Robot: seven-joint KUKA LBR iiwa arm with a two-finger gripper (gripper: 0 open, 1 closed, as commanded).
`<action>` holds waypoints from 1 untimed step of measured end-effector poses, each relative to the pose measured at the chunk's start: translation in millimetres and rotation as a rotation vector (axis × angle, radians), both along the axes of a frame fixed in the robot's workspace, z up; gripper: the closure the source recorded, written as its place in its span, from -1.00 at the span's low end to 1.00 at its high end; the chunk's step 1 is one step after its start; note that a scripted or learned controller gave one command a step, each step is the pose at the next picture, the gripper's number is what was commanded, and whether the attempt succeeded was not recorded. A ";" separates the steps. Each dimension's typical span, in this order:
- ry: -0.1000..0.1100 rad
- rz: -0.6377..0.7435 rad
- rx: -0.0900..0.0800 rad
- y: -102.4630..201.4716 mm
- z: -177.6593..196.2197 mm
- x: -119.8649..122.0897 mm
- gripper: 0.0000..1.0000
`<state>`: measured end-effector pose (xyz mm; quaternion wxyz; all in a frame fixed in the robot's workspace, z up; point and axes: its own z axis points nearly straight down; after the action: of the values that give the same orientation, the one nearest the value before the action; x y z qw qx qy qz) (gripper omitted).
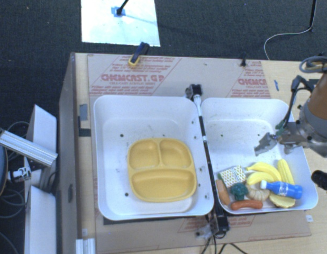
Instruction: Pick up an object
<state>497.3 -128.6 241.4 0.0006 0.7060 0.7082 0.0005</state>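
Hovering above the right bin [243, 121], the gripper [269, 142] carries nothing; whether it stands open or closed cannot be told. Just below and beside it lies a crowded heap in that bin's near corner: bananas [264, 169], a blue and white bottle [282, 188], a sausage [247, 205], a carrot [223, 192] and a green piece [238, 190]. The left bin [116, 120] holds a yellow divided plate [161, 169]. Judged best: descend on the topmost banana, squarely across it, clear of neighbours.
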 end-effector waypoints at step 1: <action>0.002 -0.002 0.000 -20.4 -109.9 11.5 -1.00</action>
<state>508.9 -148.9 131.5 -0.0002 0.7068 0.7074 0.0000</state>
